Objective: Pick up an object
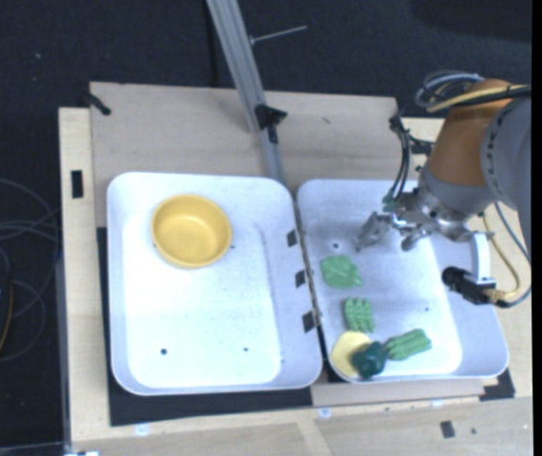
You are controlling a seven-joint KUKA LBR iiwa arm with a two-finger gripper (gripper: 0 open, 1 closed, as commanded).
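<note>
The gripper [390,233], fingers spread and holding nothing, hangs above the right bin [475,350]; a ridged green block [358,313] lies below it, a leaf-shaped green piece [339,272] just nearer.

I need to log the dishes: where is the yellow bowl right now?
The yellow bowl sits in the left bin, near its upper left corner, apart from the green pieces in the right bin.

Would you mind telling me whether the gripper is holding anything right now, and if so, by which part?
Nothing is held. The gripper hangs open above bare floor in the right bin, apart from the green leaf-shaped piece below it.
</note>
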